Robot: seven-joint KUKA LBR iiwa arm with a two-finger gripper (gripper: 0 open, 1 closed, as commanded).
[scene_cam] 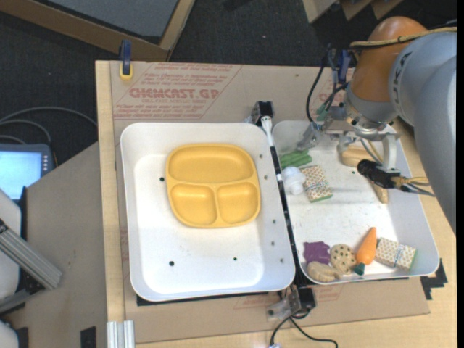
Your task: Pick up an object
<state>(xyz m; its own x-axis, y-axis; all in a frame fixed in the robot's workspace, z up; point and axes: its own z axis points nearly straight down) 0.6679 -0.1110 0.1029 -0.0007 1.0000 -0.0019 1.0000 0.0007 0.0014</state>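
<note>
My gripper (365, 145) hangs low over the far right corner of the right bin (413, 216), under the orange-banded wrist. A tan, rounded object (352, 156) lies right below it; I cannot tell whether the two touch. A green item (294, 159), a white lump (293, 180) and a patterned block (316, 183) lie to the gripper's left, along the bin's left wall. At the near edge rest a carrot (367, 246), a purple piece (315, 252), a cookie (341, 256), a beige piece (322, 270) and two patterned blocks (396, 253).
The left bin (145, 252) holds a yellow divided plate (213, 184). A black-handled tool (264, 114) lies along the divide between the bins at the far side. The middle of the right bin is bare floor.
</note>
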